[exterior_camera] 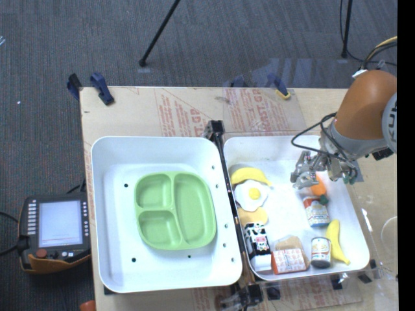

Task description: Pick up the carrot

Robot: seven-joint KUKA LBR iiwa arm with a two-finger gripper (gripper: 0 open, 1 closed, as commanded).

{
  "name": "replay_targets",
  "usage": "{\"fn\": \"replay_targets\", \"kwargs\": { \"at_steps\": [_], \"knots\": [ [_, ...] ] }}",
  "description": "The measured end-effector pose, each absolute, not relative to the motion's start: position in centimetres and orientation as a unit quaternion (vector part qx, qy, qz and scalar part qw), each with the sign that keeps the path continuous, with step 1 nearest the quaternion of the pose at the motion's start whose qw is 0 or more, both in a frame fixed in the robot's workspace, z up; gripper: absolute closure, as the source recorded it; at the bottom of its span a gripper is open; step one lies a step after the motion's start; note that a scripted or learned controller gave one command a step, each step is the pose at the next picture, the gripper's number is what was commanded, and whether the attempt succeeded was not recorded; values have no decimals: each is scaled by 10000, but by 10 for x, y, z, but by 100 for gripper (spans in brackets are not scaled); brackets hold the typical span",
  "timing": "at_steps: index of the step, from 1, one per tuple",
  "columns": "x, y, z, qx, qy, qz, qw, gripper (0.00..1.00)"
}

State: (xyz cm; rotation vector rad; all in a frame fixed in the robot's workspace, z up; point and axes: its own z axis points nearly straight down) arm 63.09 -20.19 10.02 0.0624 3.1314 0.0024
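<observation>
So far the gripper is low over the right bin with the carrot just beside its tip on the bin floor, not visibly lifted; grasp unconfirmed, and I cannot tell whether the fingers are open or closed.

Both white bins look like smooth, slightly glossy plastic, and so does the green divided plate. The counter is matt brown cardboard with red print. The floor is rough grey carpet.
</observation>
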Motion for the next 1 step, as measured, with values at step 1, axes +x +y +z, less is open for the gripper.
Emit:
{"fn": "replay_targets", "kwargs": {
  "at_steps": [1],
  "knots": [
    [554, -211, 87, -2426, 9701, 15, 10, 100]
  ]
}}
